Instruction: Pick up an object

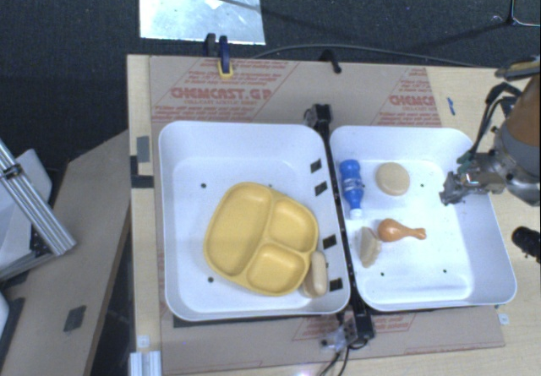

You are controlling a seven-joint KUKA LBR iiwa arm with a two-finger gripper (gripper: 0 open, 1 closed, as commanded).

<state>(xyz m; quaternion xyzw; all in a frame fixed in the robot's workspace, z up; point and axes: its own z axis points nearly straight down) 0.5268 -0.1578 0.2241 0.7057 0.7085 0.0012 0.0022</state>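
Orange and shaped like a chicken drumstick, the toy [400, 231] lies in the right bin [482, 281], left of and below the gripper [451, 189] (its grip state I cannot tell), so the approach step is probably in hand, calling for a descent over it.

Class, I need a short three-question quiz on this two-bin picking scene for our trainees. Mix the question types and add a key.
1. True or false: the yellow divided tray lies in the right bin.
2. Which item lies nearest the divider in the right bin? A) blue bottle B) round beige disc C) orange drumstick
3. Fill in: the claw hovers at the right bin's ____ edge.

Key: 1 false, it lies in the left bin; 2 A; 3 right.
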